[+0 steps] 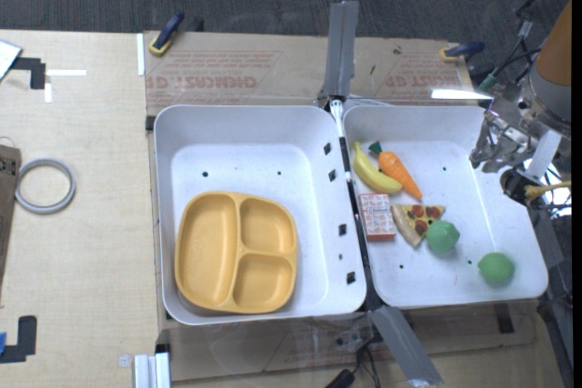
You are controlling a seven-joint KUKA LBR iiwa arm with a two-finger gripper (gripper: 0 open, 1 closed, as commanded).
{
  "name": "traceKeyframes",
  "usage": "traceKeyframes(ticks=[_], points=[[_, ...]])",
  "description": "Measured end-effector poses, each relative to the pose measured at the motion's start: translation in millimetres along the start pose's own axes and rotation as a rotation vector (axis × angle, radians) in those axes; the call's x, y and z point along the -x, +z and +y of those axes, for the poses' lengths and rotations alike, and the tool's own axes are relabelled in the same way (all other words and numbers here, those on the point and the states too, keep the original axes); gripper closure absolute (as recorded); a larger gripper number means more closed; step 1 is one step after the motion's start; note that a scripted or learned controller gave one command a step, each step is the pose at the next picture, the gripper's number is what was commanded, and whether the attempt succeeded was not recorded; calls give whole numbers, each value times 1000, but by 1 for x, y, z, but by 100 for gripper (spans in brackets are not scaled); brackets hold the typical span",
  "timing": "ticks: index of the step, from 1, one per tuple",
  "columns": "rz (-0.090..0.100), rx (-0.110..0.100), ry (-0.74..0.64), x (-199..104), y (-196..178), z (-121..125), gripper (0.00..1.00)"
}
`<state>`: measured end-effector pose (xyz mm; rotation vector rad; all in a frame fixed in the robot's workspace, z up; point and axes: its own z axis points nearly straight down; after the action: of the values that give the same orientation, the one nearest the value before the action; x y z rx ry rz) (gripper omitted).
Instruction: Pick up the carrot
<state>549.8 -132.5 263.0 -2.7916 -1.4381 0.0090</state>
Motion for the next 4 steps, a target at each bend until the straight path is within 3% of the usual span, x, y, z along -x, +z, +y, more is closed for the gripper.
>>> traceKeyframes(ticks=[1,2,3,4], points=[[1,0,207,26,135,-24,100],[3,-1,79,51,148,-36,100],[2,0,302,46,104,15,100],[3,-1,236,56,105,-49,100]])
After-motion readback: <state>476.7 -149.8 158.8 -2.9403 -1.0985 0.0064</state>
